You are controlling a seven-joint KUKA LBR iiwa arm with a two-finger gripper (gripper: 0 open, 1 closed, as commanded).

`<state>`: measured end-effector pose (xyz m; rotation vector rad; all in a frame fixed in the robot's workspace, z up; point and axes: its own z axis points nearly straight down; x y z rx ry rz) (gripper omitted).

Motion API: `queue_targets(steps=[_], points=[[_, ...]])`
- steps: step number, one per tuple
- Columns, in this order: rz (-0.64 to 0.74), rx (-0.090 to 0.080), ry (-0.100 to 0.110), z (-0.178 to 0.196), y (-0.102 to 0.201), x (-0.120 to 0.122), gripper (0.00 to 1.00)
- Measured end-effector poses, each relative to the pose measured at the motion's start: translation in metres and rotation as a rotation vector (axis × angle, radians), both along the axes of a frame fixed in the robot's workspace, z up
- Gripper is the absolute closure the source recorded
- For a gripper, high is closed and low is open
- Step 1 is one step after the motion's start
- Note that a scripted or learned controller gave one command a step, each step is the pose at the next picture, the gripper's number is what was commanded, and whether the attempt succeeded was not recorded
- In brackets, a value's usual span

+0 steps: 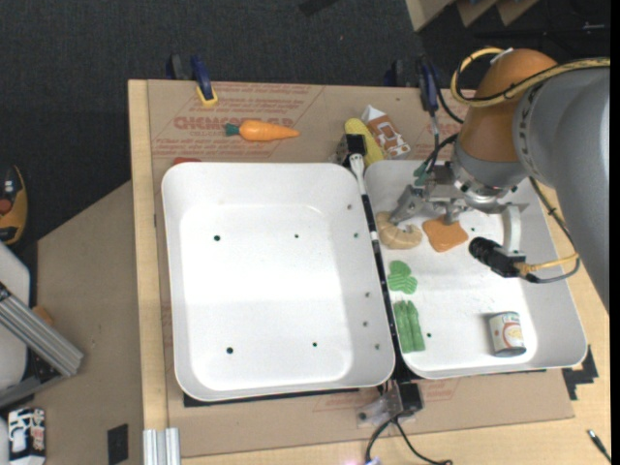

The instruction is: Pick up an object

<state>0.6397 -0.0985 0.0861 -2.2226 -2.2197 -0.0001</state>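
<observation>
The arm [557, 114] reaches in over the right bin [542, 352], orange band [504, 105] up top, and the pincer [418, 208] hangs low at the bin's far left corner. Whether it is spread or pressed together I cannot tell; the metal parts at the tip blur into one grey cluster, and nothing can be made out pinched there.

Right under and just toward the camera from the pincer lies a tan, biscuit-like piece [399, 234], touching or nearly touching the tip. That looks like the likeliest target. Its long axis runs roughly across the bin, left to right. Just to the pincer's right side sits an orange wedge [447, 235], close beside the tan piece, so the two crowd each other; a descent a little off could catch the wrong one or shove both.

Further toward the camera from the pincer, along the bin's left wall, a small green leafy piece [402, 280] and then a longer green one [408, 325], lying lengthwise toward the camera. Well away, at the near right corner, a small can [505, 333] lies on its side.

The left bin [194, 260] lies on the pincer's far side, across the divider. Behind the bins, on the cardboard, a carrot [263, 131] and a yellow-and-brown packet cluster [373, 139], too small to identify.

The wrist body hides the bin's far right area, and a black cable fitting [496, 257] crosses below the wrist.
</observation>
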Motion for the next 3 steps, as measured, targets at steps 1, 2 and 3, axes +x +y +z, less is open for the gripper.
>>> queue_targets(steps=[1,2,3], points=[[-0.001,0.000,-0.001,0.001,-0.004,-0.051,0.00],[-0.002,0.000,-0.001,0.000,-0.039,-0.067,0.00],[-0.003,-0.005,-0.005,-0.001,-0.113,-0.046,0.00]])
